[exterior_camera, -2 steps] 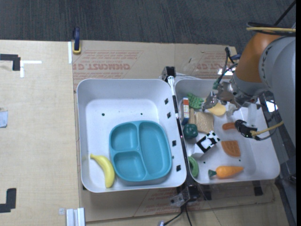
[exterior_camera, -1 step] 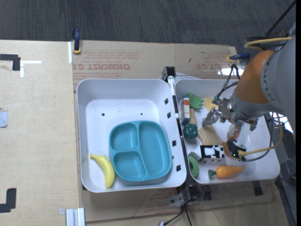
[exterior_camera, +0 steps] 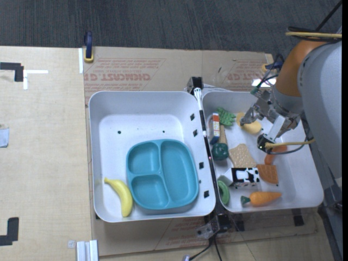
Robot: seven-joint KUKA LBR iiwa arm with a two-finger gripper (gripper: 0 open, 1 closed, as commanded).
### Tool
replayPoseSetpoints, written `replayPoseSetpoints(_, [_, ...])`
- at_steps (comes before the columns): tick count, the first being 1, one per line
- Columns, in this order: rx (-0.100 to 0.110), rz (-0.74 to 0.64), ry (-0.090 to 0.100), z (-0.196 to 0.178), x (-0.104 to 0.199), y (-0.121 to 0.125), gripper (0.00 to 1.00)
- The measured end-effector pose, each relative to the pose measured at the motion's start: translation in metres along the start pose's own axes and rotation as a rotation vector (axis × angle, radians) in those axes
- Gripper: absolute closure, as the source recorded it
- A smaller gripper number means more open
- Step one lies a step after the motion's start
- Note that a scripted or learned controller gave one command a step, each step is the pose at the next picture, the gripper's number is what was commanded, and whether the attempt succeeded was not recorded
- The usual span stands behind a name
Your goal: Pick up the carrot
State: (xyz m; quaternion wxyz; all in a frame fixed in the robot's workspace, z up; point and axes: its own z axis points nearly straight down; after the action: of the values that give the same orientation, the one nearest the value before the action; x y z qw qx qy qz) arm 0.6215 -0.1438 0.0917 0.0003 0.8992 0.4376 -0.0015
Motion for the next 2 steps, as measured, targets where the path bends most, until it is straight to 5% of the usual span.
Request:
replayPoseSetpoints(1, [0.002, -0.01, -0.004, -0.0089, 0.0, -0.0003, 1.0])
replayPoseSetpoints(2, [0.003, -0.01, -0.004, -0.0086, 0.0003, -0.0005, 0.0])
